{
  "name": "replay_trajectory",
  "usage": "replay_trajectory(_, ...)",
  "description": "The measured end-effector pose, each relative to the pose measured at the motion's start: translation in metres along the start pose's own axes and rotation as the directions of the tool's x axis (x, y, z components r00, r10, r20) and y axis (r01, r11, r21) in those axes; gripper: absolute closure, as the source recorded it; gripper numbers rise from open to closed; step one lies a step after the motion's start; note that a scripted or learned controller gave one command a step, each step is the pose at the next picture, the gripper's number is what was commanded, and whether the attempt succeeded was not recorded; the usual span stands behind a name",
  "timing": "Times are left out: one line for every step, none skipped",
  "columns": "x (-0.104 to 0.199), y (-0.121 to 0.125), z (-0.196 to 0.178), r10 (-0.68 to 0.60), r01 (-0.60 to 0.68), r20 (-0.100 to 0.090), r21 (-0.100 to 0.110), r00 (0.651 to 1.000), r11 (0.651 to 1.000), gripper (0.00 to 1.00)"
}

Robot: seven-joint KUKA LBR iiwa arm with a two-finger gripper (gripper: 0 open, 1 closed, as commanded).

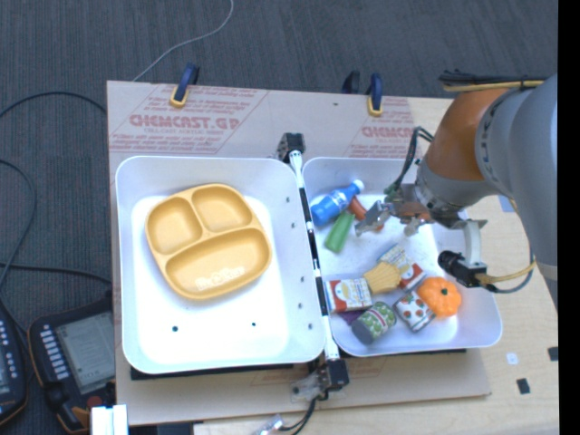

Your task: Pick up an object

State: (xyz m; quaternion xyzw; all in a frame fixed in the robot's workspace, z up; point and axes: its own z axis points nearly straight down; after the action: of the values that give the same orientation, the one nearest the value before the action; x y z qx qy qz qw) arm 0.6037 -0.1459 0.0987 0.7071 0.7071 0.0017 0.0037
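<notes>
Camera view: tool (391, 219) above right bin (480, 333)

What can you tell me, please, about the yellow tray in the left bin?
The yellow tray is a rounded, smooth plate that looks like plastic, split by raised ridges into three compartments: two small ones at the far side and one large one nearer the camera. All three hold nothing. It lies flat and slightly turned on the floor of the left bin, apart from its walls, with nothing else touching it.
</notes>
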Motion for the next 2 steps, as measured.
replay_trajectory(0.0000,0.0004,-0.0101,0.000,0.000,0.000,-0.001,1.000,1.000,1.00)
replay_trajectory(0.0000,0.0004,-0.0101,0.000,0.000,0.000,-0.001,1.000,1.000,0.00)
